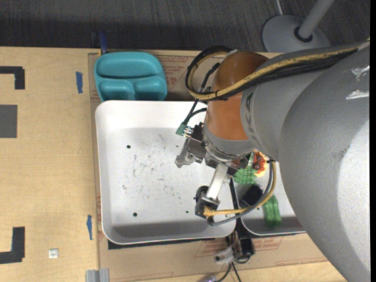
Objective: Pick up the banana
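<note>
Brown cardboard covers the table (47,175), with black tape marks and short blue tape strips on its left part. On it, nearest, sit two white bins side by side. The left bin (117,157) has a floor scuffed with dark specks. Of the right bin (276,232) a near corner shows, holding a green thing (271,211), a small black thing (249,194) just beside it, and farther back an orange and green thing (254,162).

The grey arm (329,128) covers most of the right bin, so I cannot tell where the banana lies. The arm's orange band (232,98) sits above a metal wrist end (191,148) over the left bin's right half. The jaws are too hidden to tell whether they are released or clenched.

Beyond the left bin, touching its far rim, stands a teal compartment tray (130,75). Farthest back, a grey round stand base (288,31) rests on dark floor.
</note>
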`<state>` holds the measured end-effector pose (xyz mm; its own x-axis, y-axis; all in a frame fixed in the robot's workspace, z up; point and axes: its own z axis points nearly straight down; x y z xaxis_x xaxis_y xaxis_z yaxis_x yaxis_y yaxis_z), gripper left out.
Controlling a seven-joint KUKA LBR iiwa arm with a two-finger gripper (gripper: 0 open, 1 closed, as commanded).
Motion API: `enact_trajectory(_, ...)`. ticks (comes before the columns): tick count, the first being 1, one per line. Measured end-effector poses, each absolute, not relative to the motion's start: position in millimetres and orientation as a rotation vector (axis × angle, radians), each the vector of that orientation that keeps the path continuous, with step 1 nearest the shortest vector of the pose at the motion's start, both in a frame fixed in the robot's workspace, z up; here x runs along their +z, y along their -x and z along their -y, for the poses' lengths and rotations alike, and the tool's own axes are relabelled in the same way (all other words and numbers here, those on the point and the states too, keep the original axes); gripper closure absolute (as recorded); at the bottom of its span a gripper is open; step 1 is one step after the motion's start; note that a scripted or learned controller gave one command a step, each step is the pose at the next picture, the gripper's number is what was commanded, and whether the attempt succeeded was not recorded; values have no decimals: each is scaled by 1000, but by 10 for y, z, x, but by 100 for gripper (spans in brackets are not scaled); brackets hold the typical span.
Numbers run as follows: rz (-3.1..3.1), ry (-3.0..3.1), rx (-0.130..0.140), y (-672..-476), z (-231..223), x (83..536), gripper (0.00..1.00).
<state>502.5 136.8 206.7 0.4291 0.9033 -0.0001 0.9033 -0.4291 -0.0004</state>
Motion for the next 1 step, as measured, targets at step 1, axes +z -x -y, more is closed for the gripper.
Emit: enact_trajectory(1, 1669, 2659, 6, -4780, -2204, 1128, 0)
